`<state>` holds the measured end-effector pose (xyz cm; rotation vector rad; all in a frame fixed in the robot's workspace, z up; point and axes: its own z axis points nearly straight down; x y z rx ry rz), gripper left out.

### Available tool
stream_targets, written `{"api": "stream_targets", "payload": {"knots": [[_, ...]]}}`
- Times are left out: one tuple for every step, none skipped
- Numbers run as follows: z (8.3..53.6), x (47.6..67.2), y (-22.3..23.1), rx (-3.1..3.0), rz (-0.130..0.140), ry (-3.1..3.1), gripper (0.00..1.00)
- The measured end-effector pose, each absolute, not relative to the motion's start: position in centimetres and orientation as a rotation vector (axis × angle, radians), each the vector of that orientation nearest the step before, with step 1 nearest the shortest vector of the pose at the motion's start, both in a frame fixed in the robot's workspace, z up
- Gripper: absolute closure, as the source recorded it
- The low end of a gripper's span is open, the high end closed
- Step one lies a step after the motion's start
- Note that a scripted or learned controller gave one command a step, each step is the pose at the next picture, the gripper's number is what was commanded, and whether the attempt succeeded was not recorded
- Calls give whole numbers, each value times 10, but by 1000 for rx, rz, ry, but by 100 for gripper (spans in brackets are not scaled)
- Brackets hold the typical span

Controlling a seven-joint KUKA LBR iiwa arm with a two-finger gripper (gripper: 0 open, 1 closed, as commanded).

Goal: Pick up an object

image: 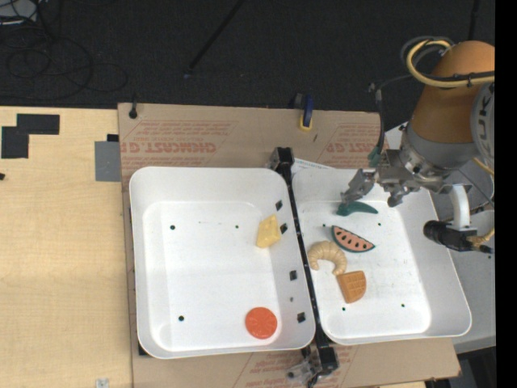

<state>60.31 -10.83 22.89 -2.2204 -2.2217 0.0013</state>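
Your claw (376, 190): fingers spread, holding nothing | teal piece (357, 208) lies just below-left of it in right bin (436, 297) | watermelon slice (353, 239) nearby

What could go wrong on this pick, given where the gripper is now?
1. The gripper sits above the small teal curved piece near the right white bin back wall; its fingers could clip the wall.
2. The flat teal piece may slip out.
3. The watermelon slice toy lies close and could get nudged.
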Motion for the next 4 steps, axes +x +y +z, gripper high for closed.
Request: {"api": "stream_targets", "payload": {"knots": [[99,559,-89,-2222,-2,-2222,0],[87,570,-81,-2219,2,-2220,0],[194,598,-17,-2219,-10,-2232,0],[187,563,-13,-2221,6,-2215,0]]}}
